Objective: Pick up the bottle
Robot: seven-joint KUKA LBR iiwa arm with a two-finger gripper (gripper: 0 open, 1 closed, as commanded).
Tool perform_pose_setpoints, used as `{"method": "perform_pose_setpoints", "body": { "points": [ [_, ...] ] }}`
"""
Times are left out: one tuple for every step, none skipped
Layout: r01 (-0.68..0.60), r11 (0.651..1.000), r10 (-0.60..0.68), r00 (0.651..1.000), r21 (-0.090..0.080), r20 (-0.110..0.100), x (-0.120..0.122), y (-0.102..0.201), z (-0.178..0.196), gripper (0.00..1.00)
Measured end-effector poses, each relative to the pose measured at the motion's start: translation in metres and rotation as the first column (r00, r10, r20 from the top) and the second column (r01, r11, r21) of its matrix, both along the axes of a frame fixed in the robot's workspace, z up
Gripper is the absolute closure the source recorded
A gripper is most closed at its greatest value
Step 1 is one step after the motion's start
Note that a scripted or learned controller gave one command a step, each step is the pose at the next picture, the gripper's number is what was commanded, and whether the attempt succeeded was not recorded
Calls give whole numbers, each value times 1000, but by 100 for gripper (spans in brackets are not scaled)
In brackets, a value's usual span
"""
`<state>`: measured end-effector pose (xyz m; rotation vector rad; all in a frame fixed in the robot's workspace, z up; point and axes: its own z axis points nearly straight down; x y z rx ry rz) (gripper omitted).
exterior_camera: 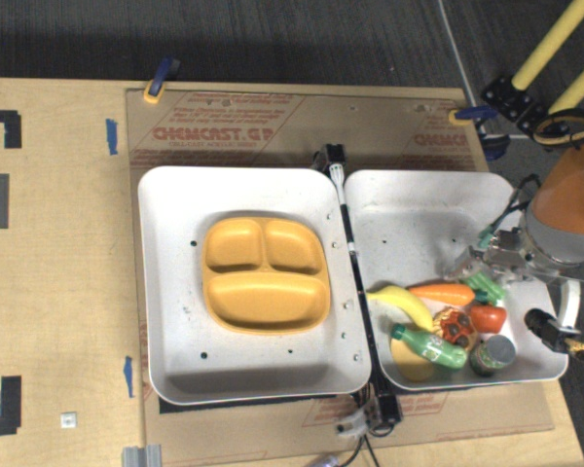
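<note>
Bottle (pixel 428 347): lying flat, wedged against banana (pixel 401 304) and tomato (pixel 487 316).
Claw (pixel 494 258): above pile, width unreadable.
Risk: neighbours grabbed instead.

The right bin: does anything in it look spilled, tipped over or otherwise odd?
Nothing looks spilled. The green bottle lies on its side, not upright, in the right bin, crowded against a banana, a carrot and a can near the front edge.
</note>
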<state>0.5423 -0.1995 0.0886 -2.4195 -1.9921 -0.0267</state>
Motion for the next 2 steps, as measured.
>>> {"method": "perform_pose_setpoints", "body": {
  "points": [
    [8,1000,-8,1000,-16,-1,-3,-8,8,100],
    [296,955,-296,955,-17,-7,2,17,116,100]
  ]
}}
